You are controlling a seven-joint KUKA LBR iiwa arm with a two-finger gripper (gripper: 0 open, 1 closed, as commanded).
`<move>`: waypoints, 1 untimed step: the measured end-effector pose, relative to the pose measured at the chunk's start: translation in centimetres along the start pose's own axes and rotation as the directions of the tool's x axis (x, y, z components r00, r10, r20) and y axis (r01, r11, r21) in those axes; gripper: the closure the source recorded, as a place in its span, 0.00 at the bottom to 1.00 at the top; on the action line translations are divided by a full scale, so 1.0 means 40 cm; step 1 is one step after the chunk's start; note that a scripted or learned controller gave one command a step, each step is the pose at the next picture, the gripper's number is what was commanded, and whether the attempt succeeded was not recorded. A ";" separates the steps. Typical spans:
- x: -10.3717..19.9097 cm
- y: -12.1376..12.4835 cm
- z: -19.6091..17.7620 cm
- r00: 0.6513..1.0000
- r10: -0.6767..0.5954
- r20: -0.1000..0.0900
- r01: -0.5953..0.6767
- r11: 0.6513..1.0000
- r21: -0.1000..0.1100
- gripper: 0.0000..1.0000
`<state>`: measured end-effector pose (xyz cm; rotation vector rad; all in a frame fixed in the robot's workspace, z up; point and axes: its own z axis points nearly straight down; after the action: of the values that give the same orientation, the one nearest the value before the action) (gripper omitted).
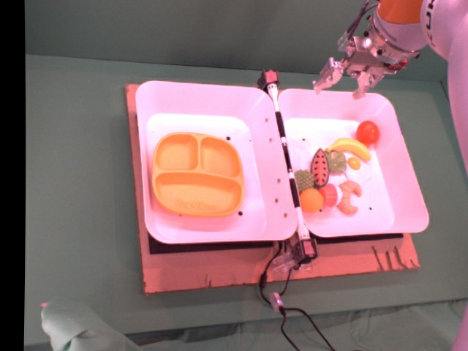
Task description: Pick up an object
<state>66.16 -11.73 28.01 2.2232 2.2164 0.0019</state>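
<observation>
My gripper [341, 86] hangs above the far edge of the right bin [395, 159], its two fingers spread apart with nothing between them. Below it in that bin lie several toy foods: a red tomato [368, 131], a yellow banana [350, 148], a watermelon slice [319, 167], an orange [311, 199], a croissant [349, 197] and a small pineapple [303, 179]. All of them rest on the bin floor, well apart from the fingers.
The left bin [201, 101] holds an orange divided plate [197, 174]. A black-and-white striped bar [285, 148] runs between the bins. Cables [281, 298] trail off the front of the brown board. A green cloth [73, 327] lies at the lower left.
</observation>
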 end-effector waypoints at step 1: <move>0.000 0.000 0.000 1.000 0.000 0.000 0.000 1.000 0.000 0.00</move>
<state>66.16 -11.73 28.01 2.2231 2.2163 0.0019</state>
